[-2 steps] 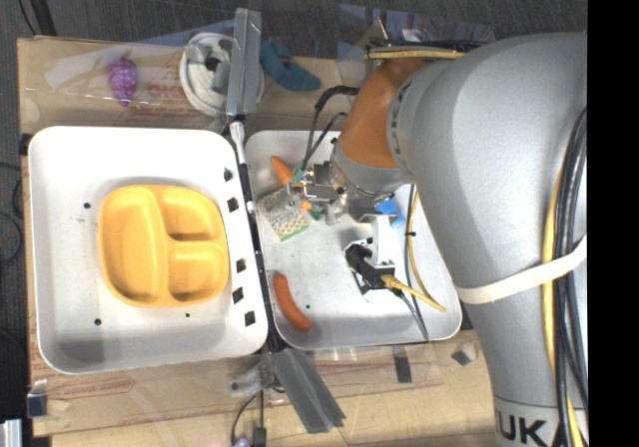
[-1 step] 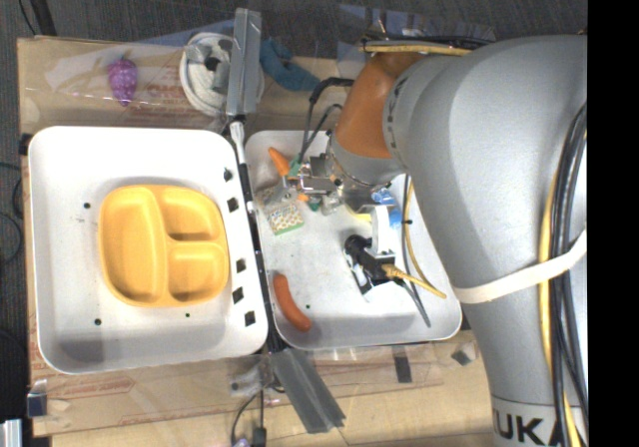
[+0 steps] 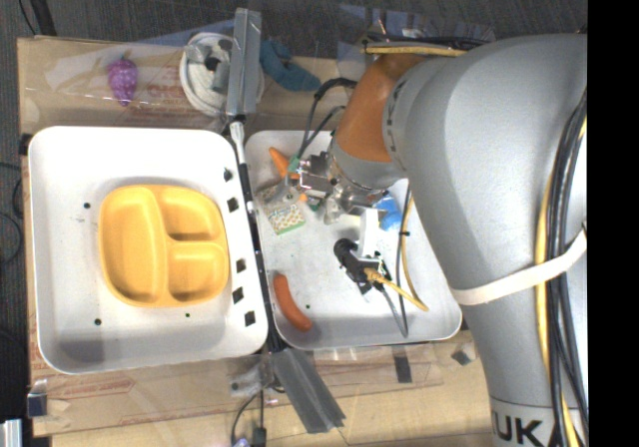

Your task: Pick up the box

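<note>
Over the right bin's (image 3: pixel 334 320) far side, the gripper (image 3: pixel 316 179) hangs just beside the box (image 3: pixel 286 219), grip state unreadable, likely approaching; next it should centre above and descend.

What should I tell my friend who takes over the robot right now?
Gripper: low in the right bin, just up and right of the box; I can't tell if it grips anything.
Box: small, green-patterned, lying on the right bin's floor near its left wall, between a carrot and a sausage.
Done: the arm has reached the box.
Left: grasp the box and lift it.
</note>
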Tool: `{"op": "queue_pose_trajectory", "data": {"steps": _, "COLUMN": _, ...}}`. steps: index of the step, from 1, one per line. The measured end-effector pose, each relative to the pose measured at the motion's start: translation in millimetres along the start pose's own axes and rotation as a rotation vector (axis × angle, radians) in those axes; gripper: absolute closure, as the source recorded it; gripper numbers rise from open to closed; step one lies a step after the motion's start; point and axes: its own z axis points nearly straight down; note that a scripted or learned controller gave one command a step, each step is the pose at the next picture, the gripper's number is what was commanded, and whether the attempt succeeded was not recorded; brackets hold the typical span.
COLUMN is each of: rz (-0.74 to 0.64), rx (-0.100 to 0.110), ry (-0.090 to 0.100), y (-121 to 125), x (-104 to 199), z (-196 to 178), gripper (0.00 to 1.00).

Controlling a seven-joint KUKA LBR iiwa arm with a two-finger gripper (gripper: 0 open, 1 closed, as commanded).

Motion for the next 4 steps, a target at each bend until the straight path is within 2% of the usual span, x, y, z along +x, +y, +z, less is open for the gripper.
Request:
{"op": "queue_pose_trajectory", "data": {"steps": 1, "rz": 0.069, "rx": 0.004, "ry": -0.004, "y": 35, "x": 1, "z": 0, "gripper": 0.00}}
{"op": "queue_pose_trajectory", "data": {"steps": 2, "rz": 0.111, "rx": 0.000, "ry": -0.006, "y": 43, "x": 8, "z": 1, "gripper": 0.00}}
{"op": "queue_pose_trajectory", "data": {"steps": 3, "rz": 0.099, "rx": -0.003, "ry": -0.002, "y": 44, "x": 13, "z": -12, "gripper": 1.00}}
{"op": "queue_pose_trajectory", "data": {"steps": 4, "rz": 0.097, "rx": -0.002, "ry": -0.002, "y": 44, "x": 13, "z": -12, "gripper": 0.00}}
